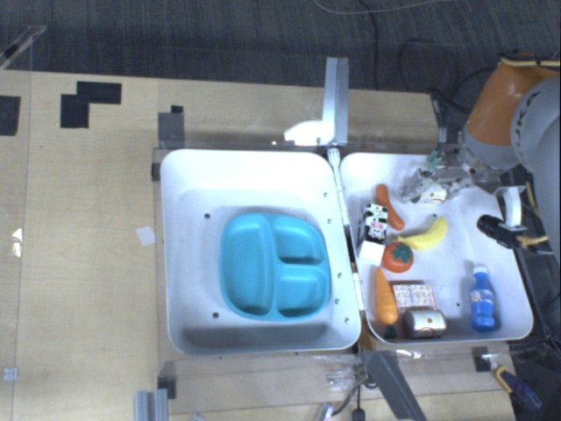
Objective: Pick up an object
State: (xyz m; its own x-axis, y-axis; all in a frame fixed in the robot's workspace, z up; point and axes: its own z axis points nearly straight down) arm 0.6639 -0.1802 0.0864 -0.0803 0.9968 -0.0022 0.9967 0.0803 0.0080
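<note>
The arm (517, 112) bends in from the upper right, its gripper (431, 182) low over the right bin's (513, 323) upper part; whether the claw is wide or narrow, I cannot tell.

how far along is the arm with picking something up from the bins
Nothing looks picked up yet. The gripper hovers at the right bin's far end, near the banana. The carrots, tomato, bottle and can lie in the bin. Grasping and lifting remain.
</note>
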